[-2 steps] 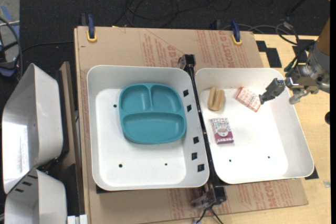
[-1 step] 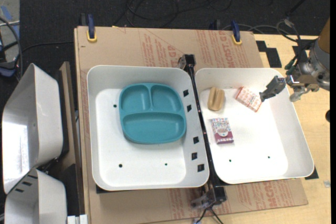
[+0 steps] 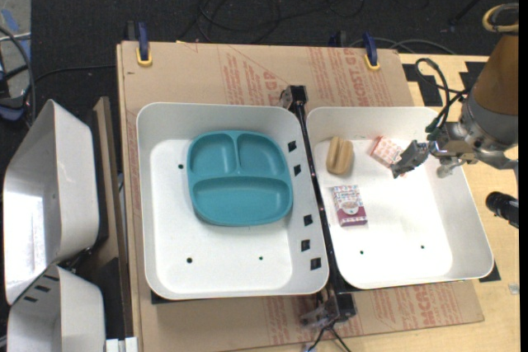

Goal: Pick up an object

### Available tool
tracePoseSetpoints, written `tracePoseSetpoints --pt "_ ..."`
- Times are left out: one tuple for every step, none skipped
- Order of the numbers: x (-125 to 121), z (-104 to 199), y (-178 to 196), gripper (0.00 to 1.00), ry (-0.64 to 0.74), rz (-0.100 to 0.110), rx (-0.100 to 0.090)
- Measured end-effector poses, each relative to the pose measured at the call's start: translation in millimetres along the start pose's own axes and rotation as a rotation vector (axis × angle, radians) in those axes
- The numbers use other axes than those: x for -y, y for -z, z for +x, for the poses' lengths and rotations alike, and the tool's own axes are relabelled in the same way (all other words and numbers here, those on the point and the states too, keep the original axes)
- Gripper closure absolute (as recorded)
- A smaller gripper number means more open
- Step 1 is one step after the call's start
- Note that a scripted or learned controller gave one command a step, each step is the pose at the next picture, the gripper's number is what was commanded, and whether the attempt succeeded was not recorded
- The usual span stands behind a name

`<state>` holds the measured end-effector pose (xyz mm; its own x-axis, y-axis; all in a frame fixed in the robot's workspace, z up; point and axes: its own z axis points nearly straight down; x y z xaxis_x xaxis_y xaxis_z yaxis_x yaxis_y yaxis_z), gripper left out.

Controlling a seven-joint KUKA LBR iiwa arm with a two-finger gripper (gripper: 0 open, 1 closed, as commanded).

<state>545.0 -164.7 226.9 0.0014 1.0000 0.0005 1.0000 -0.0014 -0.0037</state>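
Note:
In the right bin (image 3: 429, 251) lie three small objects. A tan bread-like roll (image 3: 339, 155) rests near the bin's upper left. A pink and white packet (image 3: 385, 150) lies to its right. A small pink and white box (image 3: 350, 204) sits lower, near the bin's left wall. My gripper (image 3: 422, 158) hangs over the upper right part of this bin, just right of the pink packet, with its fingers spread and nothing between them.
The left bin (image 3: 165, 260) holds a teal divided plate (image 3: 239, 177). A black divider strip (image 3: 312, 202) runs between the bins. Clamps (image 3: 144, 53) hold the cardboard at the back. White containers (image 3: 41, 202) stand off the bench's left side.

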Motion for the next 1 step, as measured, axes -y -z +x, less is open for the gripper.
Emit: tracePoseSetpoints --pt "10.1 -1.8 -52.4 0.0 0.0 0.0 0.0"
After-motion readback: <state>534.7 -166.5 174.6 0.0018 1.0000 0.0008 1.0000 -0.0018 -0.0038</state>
